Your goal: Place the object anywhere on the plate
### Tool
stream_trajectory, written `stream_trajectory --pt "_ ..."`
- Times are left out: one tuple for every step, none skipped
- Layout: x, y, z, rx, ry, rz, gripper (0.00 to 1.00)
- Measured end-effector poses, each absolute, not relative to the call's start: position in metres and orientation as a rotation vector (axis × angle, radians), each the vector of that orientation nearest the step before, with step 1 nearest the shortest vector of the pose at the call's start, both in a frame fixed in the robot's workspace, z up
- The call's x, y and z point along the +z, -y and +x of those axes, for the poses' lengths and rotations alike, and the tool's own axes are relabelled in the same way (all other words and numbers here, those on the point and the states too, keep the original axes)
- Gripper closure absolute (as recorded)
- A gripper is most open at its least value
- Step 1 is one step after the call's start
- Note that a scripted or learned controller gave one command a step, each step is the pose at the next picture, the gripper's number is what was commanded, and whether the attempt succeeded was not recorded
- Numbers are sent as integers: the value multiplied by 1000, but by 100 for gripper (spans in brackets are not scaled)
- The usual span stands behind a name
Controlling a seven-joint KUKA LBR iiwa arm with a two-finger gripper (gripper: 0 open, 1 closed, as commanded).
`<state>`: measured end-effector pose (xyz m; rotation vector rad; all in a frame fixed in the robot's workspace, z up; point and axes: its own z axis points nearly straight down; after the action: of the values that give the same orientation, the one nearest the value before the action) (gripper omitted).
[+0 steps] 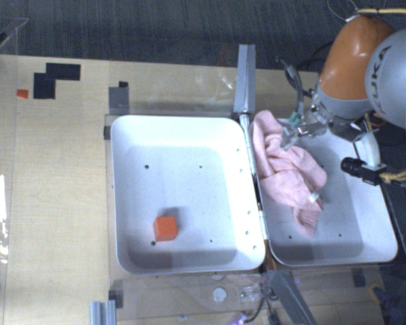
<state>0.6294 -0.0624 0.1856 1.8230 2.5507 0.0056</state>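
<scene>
A crumpled pink cloth [289, 171] lies in the right bin [365, 239], stretching from its upper left corner down toward the middle. My gripper [292, 131] hangs at the cloth's upper right edge, touching or just over the fabric. The grey wrist and orange band [348, 53] rise behind it to the right. A small orange cube [166, 228] sits in the lower left part of the left bin [189, 147].
A metal divider post [245, 80] stands between the bins at the back. Black markers [54, 78] and a small orange square [21, 94] lie on the bench at far left. A black cable fitting [357, 168] juts over the right bin's right side.
</scene>
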Motion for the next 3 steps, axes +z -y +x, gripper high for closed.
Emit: stream_trajectory --pt "225 61 632 7 -2557 1812 100" --pt "227 7 625 5 -2869 1261 100" --pt "217 -48 630 5 -3063 665 100"
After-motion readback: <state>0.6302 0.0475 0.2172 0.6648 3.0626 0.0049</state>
